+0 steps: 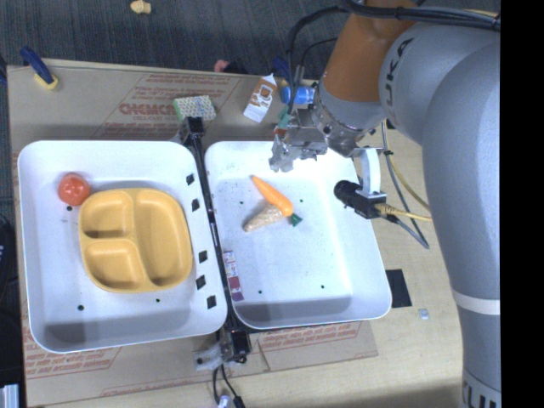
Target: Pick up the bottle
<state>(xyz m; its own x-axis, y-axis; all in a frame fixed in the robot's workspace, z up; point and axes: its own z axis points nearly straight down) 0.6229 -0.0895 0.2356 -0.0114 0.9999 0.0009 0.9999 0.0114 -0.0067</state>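
Two white bins: left bin [34,228] with one yellow tray [136,238] and one tomato [74,188]; right bin [340,262] with one carrot [274,195] and one corn cob [263,219]. Gripper [285,158] at far edge, state unclear.

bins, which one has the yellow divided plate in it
The left bin, the one farther from the arm. It holds the yellow plate and a red tomato; the right bin holds a carrot.
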